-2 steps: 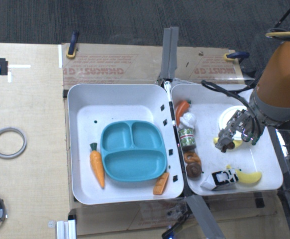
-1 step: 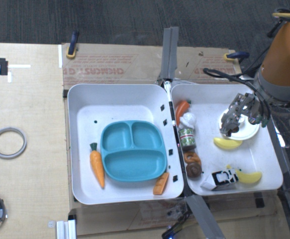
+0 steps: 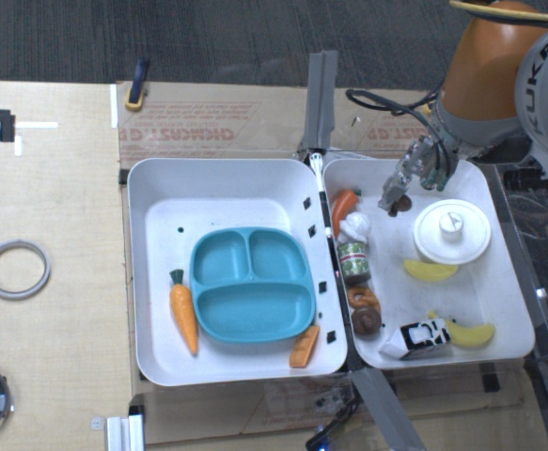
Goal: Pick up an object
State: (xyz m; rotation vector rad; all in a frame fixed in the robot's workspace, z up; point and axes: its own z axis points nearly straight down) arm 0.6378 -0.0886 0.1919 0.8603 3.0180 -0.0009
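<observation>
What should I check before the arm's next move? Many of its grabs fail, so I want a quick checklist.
1. Gripper over the right bin: ok.
2. Nothing between its fingers: ok.
3. Finger opening: cannot tell.
4. Targets near: white lid and yellow banana piece lie apart from it: ok.
5. Cable slack behind the wrist: ok.

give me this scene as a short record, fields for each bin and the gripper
left bin: blue divided plate, carrot left of it, orange piece at its lower right
right bin: white lidded pot, two bananas, small bottle, doughnut
gripper: low over the right bin's upper left, nothing seen held
</observation>
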